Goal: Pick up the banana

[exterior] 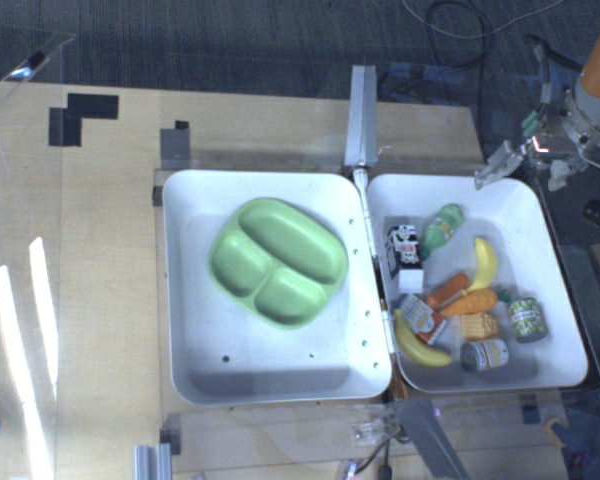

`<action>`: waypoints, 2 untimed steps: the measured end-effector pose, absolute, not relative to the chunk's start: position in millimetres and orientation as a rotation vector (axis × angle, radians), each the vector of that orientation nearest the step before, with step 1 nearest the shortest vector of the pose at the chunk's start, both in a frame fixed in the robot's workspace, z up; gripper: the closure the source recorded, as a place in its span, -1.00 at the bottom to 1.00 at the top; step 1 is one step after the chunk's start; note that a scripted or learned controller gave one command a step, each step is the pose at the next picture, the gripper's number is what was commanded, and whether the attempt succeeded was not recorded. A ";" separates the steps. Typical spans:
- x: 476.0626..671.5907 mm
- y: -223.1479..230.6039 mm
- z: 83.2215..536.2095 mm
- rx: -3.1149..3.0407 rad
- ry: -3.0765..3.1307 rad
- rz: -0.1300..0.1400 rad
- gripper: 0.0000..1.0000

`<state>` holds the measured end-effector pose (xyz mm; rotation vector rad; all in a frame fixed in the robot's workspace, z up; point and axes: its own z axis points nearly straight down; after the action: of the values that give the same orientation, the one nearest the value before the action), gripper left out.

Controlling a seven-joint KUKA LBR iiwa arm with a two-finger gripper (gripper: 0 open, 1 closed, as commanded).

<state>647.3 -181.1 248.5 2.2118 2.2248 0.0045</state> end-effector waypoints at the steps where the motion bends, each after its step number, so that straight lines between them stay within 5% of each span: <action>1: 611.0 -205.9 154.6 2.238 2.199 0.003 -1.00; 2: 593.3 -194.7 86.8 2.172 2.271 0.019 -1.00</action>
<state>593.3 -194.7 86.8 2.1723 2.2714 0.0187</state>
